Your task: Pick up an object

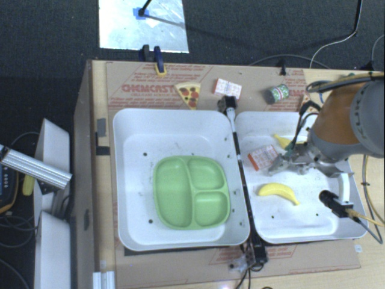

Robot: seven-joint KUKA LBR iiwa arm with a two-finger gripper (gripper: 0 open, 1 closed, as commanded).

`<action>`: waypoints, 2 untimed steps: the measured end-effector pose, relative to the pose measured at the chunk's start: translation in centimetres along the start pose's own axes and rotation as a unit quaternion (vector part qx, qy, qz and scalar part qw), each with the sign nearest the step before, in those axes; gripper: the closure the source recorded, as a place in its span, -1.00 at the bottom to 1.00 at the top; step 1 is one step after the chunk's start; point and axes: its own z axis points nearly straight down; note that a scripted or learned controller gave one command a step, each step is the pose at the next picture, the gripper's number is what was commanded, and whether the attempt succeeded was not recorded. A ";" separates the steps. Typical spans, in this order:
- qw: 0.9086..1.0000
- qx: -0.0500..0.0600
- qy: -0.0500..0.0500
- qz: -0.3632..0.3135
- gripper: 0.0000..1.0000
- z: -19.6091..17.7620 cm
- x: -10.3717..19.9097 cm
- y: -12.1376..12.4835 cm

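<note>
Here, the left bin (129, 131) holds a green divided plate (192, 192), lying flat with its three compartments bare. The right bin (313, 224) holds a yellow banana (278, 191) near its middle, a small red-and-white packet (261, 157) toward its upper left, and a second yellowish piece (283, 141) just above the jaws, partly hidden by cabling. The banana lies apart from the packet, just below the jaws.

Both bins sit on a brown cardboard sheet (144, 86) printed with red lettering, which covers the bench. On the cardboard behind the bins lie a toy pizza slice (189, 93), a small white-and-red card (227, 88) and a little green can (279, 93) on its side. A shiny square panel (143, 15) rests on the dark carpet beyond.

The arm enters from the right, its orange band over the right bin's edge, wrist bent down. The jaws (281, 162) hover low beside the packet; I cannot tell how far they are open or whether they hold anything.
</note>
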 end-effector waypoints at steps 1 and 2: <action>1.000 0.000 0.000 -0.002 -1.00 0.0 0.1 6.9; 1.000 0.000 0.000 0.000 -1.00 0.0 3.1 -1.1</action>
